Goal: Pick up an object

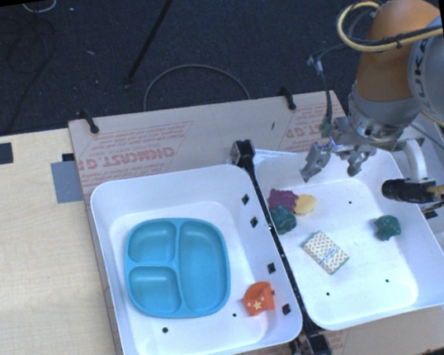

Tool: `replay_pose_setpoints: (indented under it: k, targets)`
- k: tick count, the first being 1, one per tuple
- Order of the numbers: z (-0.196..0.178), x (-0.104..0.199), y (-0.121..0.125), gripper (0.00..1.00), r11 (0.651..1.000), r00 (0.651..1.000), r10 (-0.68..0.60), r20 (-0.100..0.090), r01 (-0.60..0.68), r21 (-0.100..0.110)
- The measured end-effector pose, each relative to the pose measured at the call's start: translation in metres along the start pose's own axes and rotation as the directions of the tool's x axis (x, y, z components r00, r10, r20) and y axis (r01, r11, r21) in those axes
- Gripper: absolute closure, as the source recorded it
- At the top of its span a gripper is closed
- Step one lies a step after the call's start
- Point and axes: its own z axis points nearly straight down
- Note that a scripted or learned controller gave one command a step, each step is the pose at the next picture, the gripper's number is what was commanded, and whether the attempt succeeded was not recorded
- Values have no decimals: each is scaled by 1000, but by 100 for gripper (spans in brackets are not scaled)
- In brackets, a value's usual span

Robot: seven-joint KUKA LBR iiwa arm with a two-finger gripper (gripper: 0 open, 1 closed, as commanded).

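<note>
- patterned small box (326, 251) lying flat and skewed near the middle of the right bin (427, 286), apart from every other item; judged the likeliest pick.
- judged light and stiff, probably card; flat faces likely a little slick, corners liable to dent under a hard squeeze.
- best taken across the two long edges, fingers set square to the box's skew; open floor on all sides for a straight descent.
- cluster just up-left of the box, near the divider: purple lump (281, 199), yellow piece (305, 203) touching or just beside it, dark teal lump (283, 220) below. judged soft or irregular, crowded, and awkward to take singly.
- second teal lump (387, 226) alone toward the right wall of the same bin; small, knobbly, judged light, graspable from any side.
- gripper (336, 158) poised over the far edge of the right bin, well apart from the box; two grey fingers (313, 163) spread, nothing between them.
- grey arm with orange band (393, 41) entering from the right, above the gripper.
- left bin (128, 346) bearing a blue divided plate (177, 266) and an orange block (259, 298) near its near-right corner, just beside the divider.
- pick judged not yet begun; gripper needs to travel forward and down to reach the box.
- risk noted: off-square closing may spin the box rather than seize it.
</note>
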Motion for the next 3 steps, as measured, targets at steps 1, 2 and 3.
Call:
replay_pose_setpoints:
  k: [1,2,3]
  targets:
    - [-9,0,3,0,1000,1000,-2,2,2,-15]
    - [42,-9,-1,0,1000,1000,-1,1,1,-8]
    - [92,0,0,0,1000,1000,-2,0,2,-8]
